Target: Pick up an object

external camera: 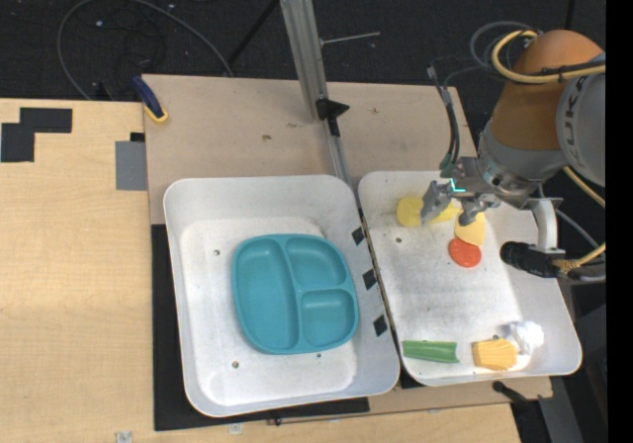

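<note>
My gripper [453, 206] hangs over the far part of the right bin [435, 283], its two dark fingers [432, 202] spread apart and open. A round yellow piece [409, 211] lies just left of the fingers, touching or nearly touching the left one. Another yellow piece [474, 231] sits under the right finger, partly hidden by it. A red-orange round object [464, 252] lies just in front of the gripper. Nothing shows between the fingers.
At the right bin's near edge lie a green stick-shaped object [429, 351], a yellow-orange block [494, 355] and a white object [525, 337]. The left bin [198, 223] holds a teal divided plate [294, 292]. A metal post [302, 45] rises behind the bins.
</note>
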`<move>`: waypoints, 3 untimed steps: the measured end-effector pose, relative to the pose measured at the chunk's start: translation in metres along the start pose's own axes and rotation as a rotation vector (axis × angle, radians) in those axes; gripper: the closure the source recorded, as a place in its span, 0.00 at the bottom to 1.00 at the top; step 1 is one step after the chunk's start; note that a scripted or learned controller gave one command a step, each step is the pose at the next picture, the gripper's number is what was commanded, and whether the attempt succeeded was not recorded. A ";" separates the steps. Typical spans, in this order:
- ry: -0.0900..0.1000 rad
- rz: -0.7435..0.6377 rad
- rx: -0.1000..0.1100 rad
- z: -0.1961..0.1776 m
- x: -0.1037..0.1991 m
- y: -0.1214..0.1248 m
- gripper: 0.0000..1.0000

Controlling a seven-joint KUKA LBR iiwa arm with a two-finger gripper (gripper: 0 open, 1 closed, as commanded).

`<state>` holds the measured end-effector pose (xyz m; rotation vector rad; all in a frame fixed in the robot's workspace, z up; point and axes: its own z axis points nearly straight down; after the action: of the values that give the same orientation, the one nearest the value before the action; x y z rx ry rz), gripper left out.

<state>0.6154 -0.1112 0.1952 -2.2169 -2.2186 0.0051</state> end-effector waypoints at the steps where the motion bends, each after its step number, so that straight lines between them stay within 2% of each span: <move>1: 0.000 0.000 -0.003 -0.001 0.000 0.001 0.00; 3: -0.001 0.002 0.000 0.101 -0.002 -0.009 0.00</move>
<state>0.6056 -0.1130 0.0940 -2.2192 -2.2165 0.0060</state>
